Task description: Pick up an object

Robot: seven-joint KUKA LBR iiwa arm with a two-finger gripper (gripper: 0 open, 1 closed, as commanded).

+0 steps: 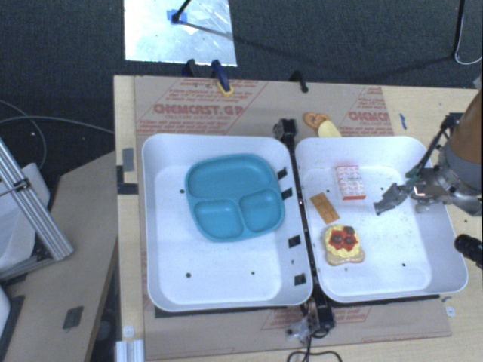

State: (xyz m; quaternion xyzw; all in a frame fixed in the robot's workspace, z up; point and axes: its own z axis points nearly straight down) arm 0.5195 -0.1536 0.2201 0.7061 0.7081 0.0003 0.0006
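gripper over the right bin, 3 objects off to its left

gripper (386,201), finger spread unclear, holds nothing visible; red-white card (349,182) lies nearest, just left and slightly up; orange strip (324,207) and toy pizza (344,244) farther.

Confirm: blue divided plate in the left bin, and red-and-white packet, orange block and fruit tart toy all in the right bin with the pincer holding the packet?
Not quite. In the camera view the pincer sits apart from the red-and-white packet, which lies on the right bin floor. The rest stands.
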